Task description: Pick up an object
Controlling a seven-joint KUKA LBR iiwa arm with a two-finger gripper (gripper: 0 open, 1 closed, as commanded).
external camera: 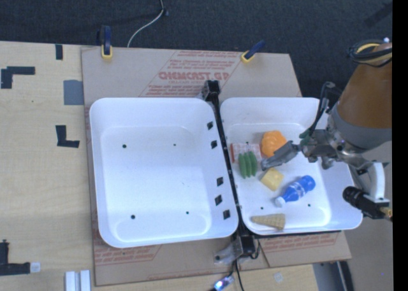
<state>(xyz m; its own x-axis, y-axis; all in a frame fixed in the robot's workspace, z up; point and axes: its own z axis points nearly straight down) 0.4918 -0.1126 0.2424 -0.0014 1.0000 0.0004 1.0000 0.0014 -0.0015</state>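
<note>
- We see the bench [38,156], pale wood with black marks, carrying a cardboard sheet [191,70] clamped at its 12 o'clock edge, with dark floor beyond
- We see the left bin [102,175] bare, and the right bin [255,108] holding every object
- We watch the arm [366,102] reach in from 3 o'clock, its gripper [275,158] low over the right bin's middle
- We cannot tell how far the fingers are spread, nor whether anything sits between them; the tip lies just beside the orange object [273,141], at its 6 o'clock
- We find the blue bottle [297,189] at 4 o'clock from the tip, the yellow block [272,179] at 6 o'clock, the green piece [247,164] at 9 o'clock, the tan wedge [268,221] near the bin's 6 o'clock rim
- We judge the pick not yet done: every object looks settled on the bin floor, so closing and lifting remain
</note>
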